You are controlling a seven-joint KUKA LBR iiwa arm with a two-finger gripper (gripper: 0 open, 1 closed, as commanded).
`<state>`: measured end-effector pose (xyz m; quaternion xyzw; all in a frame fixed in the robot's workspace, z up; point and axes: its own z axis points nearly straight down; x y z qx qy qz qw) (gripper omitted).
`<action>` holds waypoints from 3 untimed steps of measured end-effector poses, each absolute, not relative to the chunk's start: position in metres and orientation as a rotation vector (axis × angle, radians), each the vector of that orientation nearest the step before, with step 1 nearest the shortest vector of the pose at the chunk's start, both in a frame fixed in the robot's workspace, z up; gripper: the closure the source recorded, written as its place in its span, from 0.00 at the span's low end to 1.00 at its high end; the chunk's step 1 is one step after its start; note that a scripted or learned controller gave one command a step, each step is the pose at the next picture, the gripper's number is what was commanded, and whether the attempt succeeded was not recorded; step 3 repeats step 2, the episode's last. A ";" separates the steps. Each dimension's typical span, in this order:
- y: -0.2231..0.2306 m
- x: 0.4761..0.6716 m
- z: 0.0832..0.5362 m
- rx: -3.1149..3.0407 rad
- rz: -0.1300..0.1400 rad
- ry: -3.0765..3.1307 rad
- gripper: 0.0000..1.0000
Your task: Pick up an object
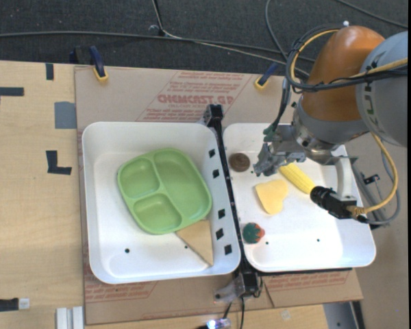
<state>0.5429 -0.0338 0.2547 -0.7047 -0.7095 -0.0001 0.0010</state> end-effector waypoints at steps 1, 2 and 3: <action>0.026 0.537 0.255 -2.211 0.001 -2.228 1.00; 0.080 0.533 0.235 -2.212 0.005 -2.226 1.00; 0.080 0.533 0.235 -2.212 0.005 -2.226 1.00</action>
